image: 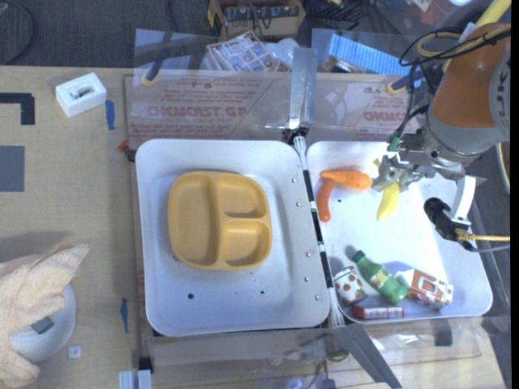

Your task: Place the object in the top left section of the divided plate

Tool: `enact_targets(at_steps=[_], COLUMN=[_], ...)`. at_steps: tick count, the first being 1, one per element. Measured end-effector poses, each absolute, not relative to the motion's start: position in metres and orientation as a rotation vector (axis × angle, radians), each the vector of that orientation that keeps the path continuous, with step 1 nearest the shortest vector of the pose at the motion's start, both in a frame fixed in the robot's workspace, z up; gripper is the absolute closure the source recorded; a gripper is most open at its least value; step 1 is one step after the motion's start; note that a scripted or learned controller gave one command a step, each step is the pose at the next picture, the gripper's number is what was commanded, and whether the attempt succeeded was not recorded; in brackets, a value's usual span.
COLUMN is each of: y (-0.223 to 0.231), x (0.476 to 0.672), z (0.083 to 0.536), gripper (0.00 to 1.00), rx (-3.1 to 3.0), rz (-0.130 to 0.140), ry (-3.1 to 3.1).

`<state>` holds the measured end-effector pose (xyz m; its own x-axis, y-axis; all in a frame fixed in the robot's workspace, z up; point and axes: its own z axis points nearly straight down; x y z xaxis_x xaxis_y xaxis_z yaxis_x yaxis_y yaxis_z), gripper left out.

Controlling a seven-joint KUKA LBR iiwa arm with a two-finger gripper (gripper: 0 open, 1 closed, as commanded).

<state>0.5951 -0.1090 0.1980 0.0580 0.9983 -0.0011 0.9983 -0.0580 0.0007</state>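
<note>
Gripper (397, 177) hangs over the upper part of the right bin (478, 294), its fingers closed on the top end of a yellow banana (387, 202), which dangles tilted beneath it above the bin floor. Just left of the banana lie an orange carrot (347, 179) and a second, curved orange piece (323, 200) close to the divider between the bins. Along the right bin's lower edge sit a green bottle (381, 278), a small carton with a red and white pattern (349, 285), an orange and white box (430, 290) and a red tube (376, 312); their print is too small to read. The left bin (154, 233) holds the yellow divided plate (219, 220), its three sections bare, well apart from the banana. A clear plastic panel behind the bins carries red lettering seen reversed, not legible with certainty. On the tan counter (65, 185) rest a small white box (81, 94), a cream cloth (36, 278) at lower left, and blue tape marks. Behind the counter is a dark floor with cables, a cardboard box (251, 2) and a blue object (361, 55).
</note>
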Motion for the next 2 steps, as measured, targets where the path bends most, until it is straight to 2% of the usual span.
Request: enact_targets(at_steps=[1, 2], y=[-0.044, 0.075], x=[0.594, 0.59], z=[0.191, 0.185], gripper=[1.0, 1.0], rx=[2.246, 2.297], rz=[-0.002, 0.001], ry=[2.199, 2.143])
